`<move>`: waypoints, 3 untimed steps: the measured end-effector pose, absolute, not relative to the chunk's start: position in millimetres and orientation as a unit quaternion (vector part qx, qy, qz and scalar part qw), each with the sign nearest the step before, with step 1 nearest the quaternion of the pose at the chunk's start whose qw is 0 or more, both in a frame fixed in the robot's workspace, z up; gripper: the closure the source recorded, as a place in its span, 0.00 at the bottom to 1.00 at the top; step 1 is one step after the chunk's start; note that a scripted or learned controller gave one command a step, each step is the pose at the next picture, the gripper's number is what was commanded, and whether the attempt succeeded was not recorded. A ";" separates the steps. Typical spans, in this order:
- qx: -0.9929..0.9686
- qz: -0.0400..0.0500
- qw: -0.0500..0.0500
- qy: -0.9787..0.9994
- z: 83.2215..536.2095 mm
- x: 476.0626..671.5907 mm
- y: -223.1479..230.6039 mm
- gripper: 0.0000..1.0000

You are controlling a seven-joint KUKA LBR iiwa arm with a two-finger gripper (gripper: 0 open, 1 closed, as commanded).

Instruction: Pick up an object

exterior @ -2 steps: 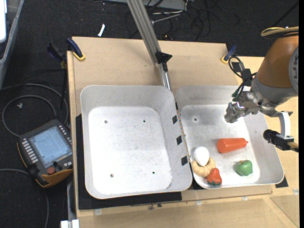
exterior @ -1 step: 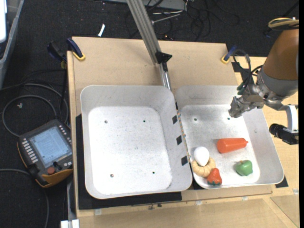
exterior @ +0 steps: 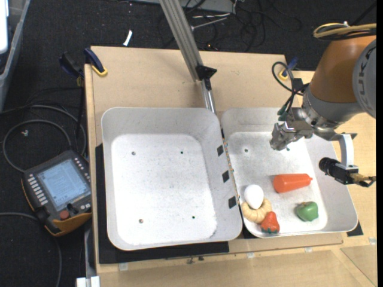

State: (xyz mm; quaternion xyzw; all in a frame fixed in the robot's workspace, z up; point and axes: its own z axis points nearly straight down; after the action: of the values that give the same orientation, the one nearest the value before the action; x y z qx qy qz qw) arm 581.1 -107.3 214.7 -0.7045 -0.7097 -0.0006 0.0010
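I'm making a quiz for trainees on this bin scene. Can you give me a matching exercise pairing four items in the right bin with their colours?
Things:
1. carrot
2. egg
3. pepper
4. banana

Colours:
A. green
B. yellow
C. orange
D. white

Pairs: 1-C, 2-D, 3-A, 4-B

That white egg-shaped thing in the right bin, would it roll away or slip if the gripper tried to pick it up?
The white egg looks smooth and rounded, so it may slip from a pinch. Nudged, it would probably roll, though the yellow piece touching it on the near side might stop it. It looks like a toy, so probably light; fragility I can't judge.
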 end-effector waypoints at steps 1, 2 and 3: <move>-0.704 0.000 0.001 -0.710 208.2 587.6 -56.3 1.00; -0.704 -0.001 0.000 -0.710 208.1 601.5 -8.3 1.00; -0.704 -0.001 0.000 -0.710 205.8 605.1 47.6 1.00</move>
State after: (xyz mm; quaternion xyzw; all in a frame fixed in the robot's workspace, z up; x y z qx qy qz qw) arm 605.1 47.6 205.8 -0.7040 -0.7102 -0.0009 0.0004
